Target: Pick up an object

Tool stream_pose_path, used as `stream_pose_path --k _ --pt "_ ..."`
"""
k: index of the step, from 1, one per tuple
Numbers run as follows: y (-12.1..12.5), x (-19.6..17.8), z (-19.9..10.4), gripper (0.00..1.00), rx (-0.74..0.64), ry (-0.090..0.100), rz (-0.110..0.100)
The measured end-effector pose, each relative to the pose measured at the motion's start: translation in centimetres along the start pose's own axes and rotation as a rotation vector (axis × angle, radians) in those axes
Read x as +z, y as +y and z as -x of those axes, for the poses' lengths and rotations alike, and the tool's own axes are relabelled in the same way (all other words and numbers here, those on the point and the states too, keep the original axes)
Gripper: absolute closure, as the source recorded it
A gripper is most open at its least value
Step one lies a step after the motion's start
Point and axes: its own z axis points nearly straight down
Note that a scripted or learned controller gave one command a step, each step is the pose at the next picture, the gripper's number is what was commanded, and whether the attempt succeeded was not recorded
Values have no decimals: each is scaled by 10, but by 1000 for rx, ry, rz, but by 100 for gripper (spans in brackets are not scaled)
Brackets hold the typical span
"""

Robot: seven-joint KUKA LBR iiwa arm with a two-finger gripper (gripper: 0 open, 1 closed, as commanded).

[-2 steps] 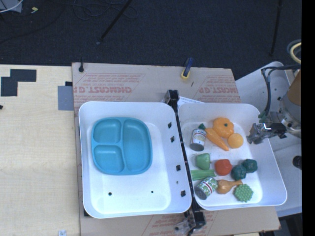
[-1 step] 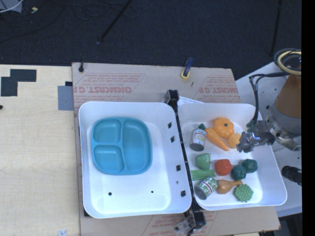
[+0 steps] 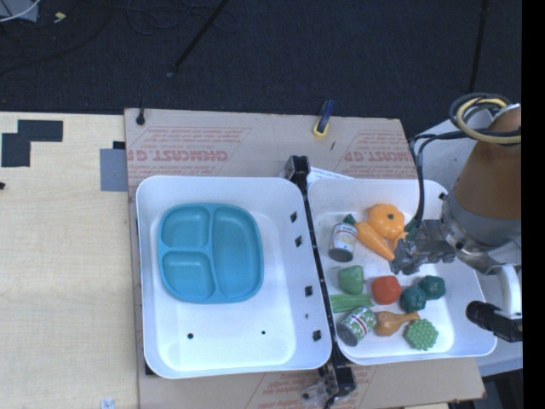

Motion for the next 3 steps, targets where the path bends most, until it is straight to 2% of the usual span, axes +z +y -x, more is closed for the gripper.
stream_pose_path --k 1,2,3 --pt "-10 -3 -52 100 0 -1 0" --pt "-12 12 -42 100 5 -3 -2" --pt "-8 -3 -55 100 2 -3 2"
